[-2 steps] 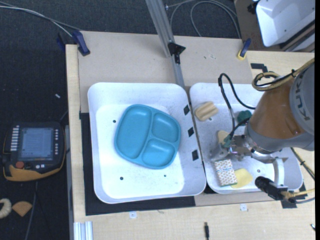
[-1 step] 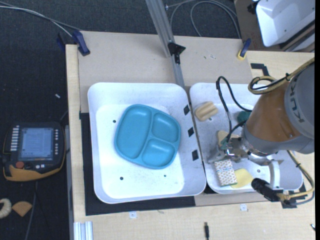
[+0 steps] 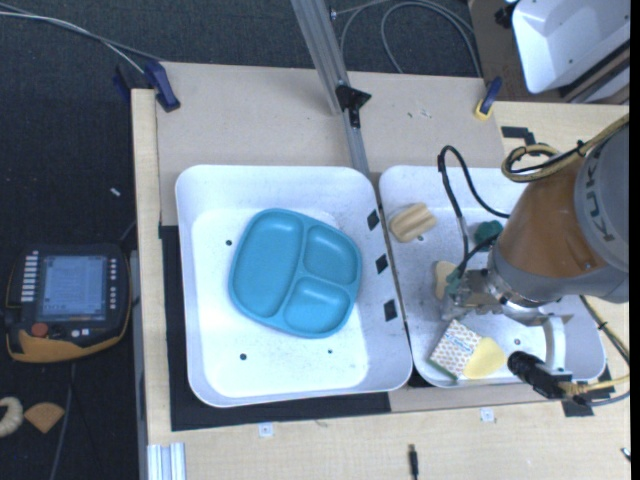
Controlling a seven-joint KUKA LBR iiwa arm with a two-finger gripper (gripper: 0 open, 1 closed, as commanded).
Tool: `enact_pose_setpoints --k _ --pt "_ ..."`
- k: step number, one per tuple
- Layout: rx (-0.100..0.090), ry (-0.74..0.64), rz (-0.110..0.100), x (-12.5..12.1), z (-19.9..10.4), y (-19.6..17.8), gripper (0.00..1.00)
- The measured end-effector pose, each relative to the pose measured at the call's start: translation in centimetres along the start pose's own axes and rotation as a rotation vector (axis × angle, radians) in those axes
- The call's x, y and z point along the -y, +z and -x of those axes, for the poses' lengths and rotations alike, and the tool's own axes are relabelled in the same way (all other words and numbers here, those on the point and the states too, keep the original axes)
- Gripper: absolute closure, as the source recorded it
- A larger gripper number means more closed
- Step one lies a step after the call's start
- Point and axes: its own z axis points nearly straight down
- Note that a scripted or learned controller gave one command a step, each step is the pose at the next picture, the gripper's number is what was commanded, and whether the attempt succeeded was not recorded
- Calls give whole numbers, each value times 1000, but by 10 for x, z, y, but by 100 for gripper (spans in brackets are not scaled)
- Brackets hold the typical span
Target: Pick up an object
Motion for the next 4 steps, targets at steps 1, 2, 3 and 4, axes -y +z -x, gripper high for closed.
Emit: enact_pose_setpoints --k 1,2,3,4 --pt "-2 -2 -4 -10 1 -48 100" --pt "-2 -3 -3 -18 -6 -97 100" --pt "-2 -3 -4 -19 -7 -148 100" --pt "-3 -7 -4 -26 -59 -153 100"
